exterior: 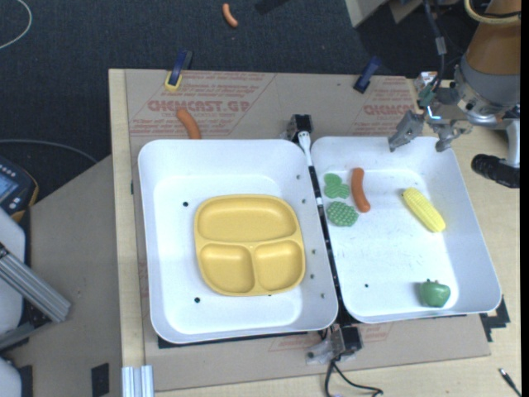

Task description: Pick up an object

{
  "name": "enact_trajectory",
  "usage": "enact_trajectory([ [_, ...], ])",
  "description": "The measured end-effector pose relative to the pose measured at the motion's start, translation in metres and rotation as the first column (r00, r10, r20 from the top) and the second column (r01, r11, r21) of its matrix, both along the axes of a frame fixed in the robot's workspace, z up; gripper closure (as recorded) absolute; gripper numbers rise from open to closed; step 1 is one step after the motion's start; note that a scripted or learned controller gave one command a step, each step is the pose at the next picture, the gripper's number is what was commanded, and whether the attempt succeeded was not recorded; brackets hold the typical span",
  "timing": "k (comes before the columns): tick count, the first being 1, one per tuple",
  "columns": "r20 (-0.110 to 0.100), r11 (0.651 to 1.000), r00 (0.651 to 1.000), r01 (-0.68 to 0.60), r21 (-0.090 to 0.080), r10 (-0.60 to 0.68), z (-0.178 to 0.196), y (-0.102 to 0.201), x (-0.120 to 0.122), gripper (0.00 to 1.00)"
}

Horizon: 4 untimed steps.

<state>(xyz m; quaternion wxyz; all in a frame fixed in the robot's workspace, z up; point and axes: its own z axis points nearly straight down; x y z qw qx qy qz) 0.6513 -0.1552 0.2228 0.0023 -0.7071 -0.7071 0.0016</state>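
Camera view shows the claw (pixel 423 137) hanging spread open and holding nothing above the far rim of the right bin (pixel 475 246), while the pickable things lie inside that bin: a yellow corn cob (pixel 424 209), an orange sausage (pixel 359 189), two green pieces (pixel 338 201) near the left wall, and a green pepper (pixel 434 293) at the near edge. The likely trouble is a descent that lands on the rim or bare floor, well apart from any item. The rounded corn cob could also roll or squirt out as the fingers close.
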Motion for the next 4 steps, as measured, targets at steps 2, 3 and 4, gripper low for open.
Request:
enact_trajectory([
  [2, -0.001, 1.000, 1.000, 0.000, 0.001, 0.000, -0.109, -0.005, -0.005, 0.00],
  [3, 0.000, 1.000, 1.000, -0.001, 0.000, 0.001, -0.140, -0.004, -0.005, 0.00],
  [4, 0.006, 1.000, 1.000, -0.001, -0.001, 0.001, -0.127, -0.005, -0.004, 1.00],
])
